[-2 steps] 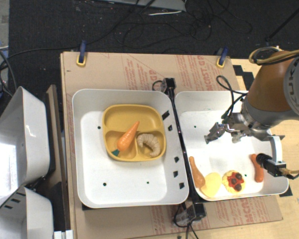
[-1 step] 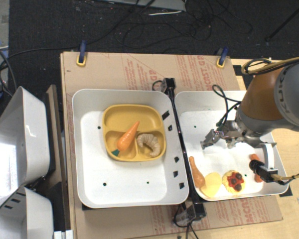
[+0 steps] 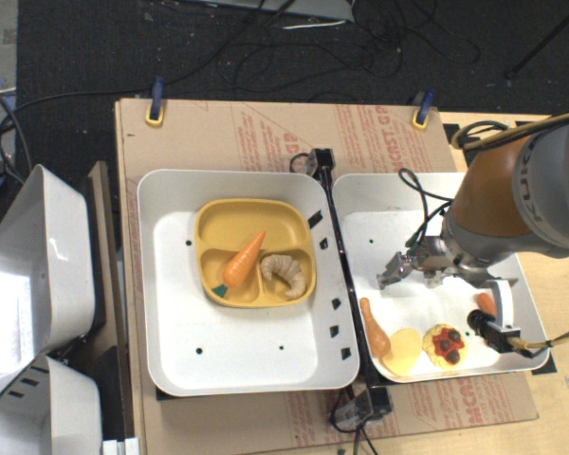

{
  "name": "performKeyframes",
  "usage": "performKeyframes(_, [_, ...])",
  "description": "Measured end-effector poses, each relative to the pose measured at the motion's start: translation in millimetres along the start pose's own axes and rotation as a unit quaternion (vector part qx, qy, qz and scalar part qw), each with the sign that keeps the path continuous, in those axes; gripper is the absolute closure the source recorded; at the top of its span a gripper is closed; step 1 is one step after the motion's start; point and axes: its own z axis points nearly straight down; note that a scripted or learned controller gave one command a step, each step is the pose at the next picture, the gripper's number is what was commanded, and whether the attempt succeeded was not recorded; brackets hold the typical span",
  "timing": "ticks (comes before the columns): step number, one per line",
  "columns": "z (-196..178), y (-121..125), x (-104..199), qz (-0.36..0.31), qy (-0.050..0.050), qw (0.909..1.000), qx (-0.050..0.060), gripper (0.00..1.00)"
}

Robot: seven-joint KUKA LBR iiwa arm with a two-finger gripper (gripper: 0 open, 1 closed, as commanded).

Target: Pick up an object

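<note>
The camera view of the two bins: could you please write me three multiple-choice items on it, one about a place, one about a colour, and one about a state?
1. Where does the toy carrot lie?
A. On the yellow divided plate in the left bin
B. On the right bin's floor
C. On the cardboard outside the bins

2. What colour is the band above the arm's wrist?
A. Blue
B. Orange
C. Green

3. How does the gripper stand relative to the right bin?
A. Over the left bin instead
B. Lifted far away from the bench
C. Over the right bin's floor, apart from the toy food at the near edge

Answers: 1 A, the carrot rests across the plate's compartments; 2 B, the band shows orange against grey; 3 C, bare white floor separates it from the food.
</note>
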Motion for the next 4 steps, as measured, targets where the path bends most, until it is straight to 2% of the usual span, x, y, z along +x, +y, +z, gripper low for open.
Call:
performKeyframes(1, [-11, 1, 0, 0.001, 0.000, 1.0000, -0.001, 1.00])
performKeyframes(2, [-75, 3, -3, -0.002, -0.001, 1.0000, -0.004, 1.00])
performKeyframes(3, [-118, 3, -6, -0.002, -0.001, 1.0000, -0.004, 1.00])
performKeyframes(4, [-142, 4, -6, -0.002, -0.001, 1.0000, -0.003, 1.00])
